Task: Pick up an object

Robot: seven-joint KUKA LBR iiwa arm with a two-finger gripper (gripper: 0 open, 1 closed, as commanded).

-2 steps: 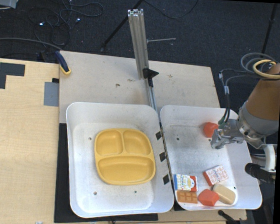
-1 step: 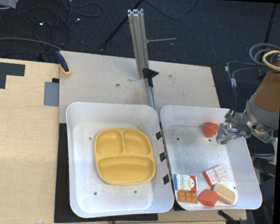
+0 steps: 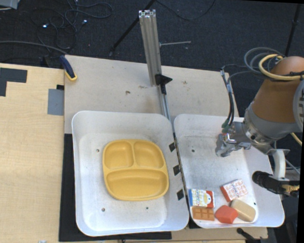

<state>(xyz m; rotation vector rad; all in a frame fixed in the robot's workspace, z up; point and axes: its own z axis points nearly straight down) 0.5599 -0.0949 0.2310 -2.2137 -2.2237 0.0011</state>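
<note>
While toys (image 3: 223, 203) lie apart, pincer (image 3: 226, 148) hovers.

Two white bins lie side by side at lower centre: left bin (image 3: 79, 191), right bin (image 3: 206, 169), their adjoining rims touching, with small black clips (image 3: 175, 169) along the seam. A black mat (image 3: 64, 190) shows under the left bin's left edge. Behind them, the pale bench (image 3: 108, 84) carries a tilted aluminium post (image 3: 149, 45) with a black clamp (image 3: 162, 80) near its base. At left, a wooden board (image 3: 20, 150) bears a grey patch (image 3: 55, 101) and dark patches (image 3: 7, 79). A blue-and-yellow tool (image 3: 69, 69) lies at the bench's upper left corner. Cables (image 3: 82, 7) cross the dark floor along the top.
</note>
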